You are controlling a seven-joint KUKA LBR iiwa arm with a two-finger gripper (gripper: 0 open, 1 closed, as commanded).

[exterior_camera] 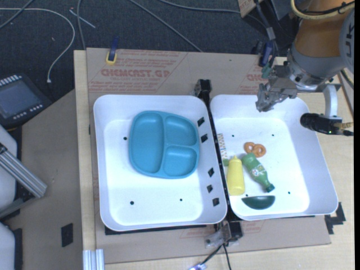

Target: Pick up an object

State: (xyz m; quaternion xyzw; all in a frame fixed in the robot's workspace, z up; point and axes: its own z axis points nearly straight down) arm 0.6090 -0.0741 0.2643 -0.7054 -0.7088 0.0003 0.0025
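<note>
Toys lie clustered in the right bin [315,176], toward its near left side, and any of them could be the thing to pick up. Closest to the divider is a yellow bottle [235,175], lying on its side, lengthwise toward the camera. Just beside it on the right lies a green bottle [259,172], tilted, with a white label and a narrow neck. Above that sits a small orange pretzel [255,148], and at the near edge rests a dark green bowl [259,201], tipped partly on its side.

All look like small, light, stiff plastic play pieces, likely smooth and a bit slippery, not fragile. The yellow bottle seems the easiest target: its round body should be taken across the middle, though it may roll. The pretzel is flat and thin, hard to get fingers under. The bowl's rim offers a pinch point.

The gripper [269,103] hangs over the far left corner of the right bin, well apart from the toys. Whether it is open or closed cannot be told from this angle; nothing is visibly held.

The left bin [109,162] holds a blue divided plate [164,144].
</note>
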